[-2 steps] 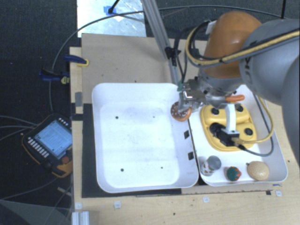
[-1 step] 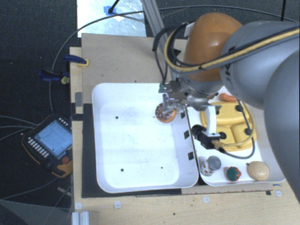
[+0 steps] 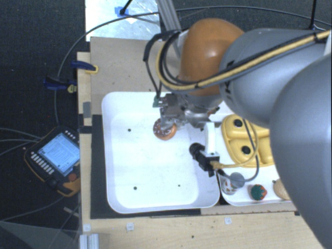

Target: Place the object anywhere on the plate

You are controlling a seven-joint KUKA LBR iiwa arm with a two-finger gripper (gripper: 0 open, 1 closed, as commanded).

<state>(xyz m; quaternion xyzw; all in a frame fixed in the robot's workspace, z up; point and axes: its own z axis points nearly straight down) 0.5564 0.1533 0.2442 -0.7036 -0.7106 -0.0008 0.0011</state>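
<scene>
My gripper [image 3: 169, 119] hangs over the upper middle of the left white bin [image 3: 124, 191], mostly hidden under the arm's orange band and grey wrist. A small round brown and white object [image 3: 165, 130], like a ring-shaped pastry, sits right below the gripper's tip, touching or just beneath it. The wrist hides whether the object is gripped or lying on the bin floor. I cannot make out a plate; the arm covers much of the right bin.
The right bin [image 3: 244, 200] holds a yellow moulded piece [image 3: 241, 139] with dark holes, a small grey item [image 3: 236, 180], a red and green item [image 3: 258, 192] and a tan item [image 3: 281, 189]. A black fitting [image 3: 202, 157] juts from the arm over the divide. A teach pendant [image 3: 56, 157] lies to the left.
</scene>
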